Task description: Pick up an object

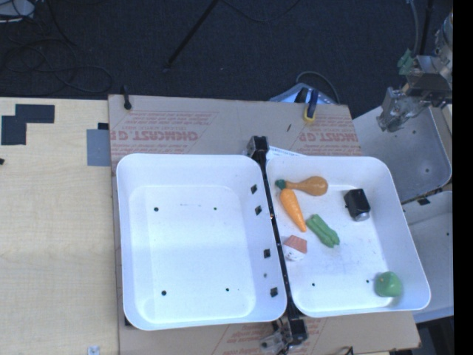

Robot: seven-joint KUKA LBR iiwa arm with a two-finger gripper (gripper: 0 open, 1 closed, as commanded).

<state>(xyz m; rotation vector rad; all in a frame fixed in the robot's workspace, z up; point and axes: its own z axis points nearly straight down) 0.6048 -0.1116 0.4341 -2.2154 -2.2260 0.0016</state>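
Two smooth, shallow white bins sat side by side on a cardboard sheet point(222, 124). The right bin point(399, 198) held a tapered orange carrot point(293, 209) near its left wall, a tan drumstick shape point(309, 186) just beyond it, a knobbly green pod point(323, 230), a small black block point(357, 203), a red-and-white scrap point(295, 246) and a round green ball point(388, 284) in the near right corner. The gripper point(395, 113) hung far right of the bins, too blurred to read
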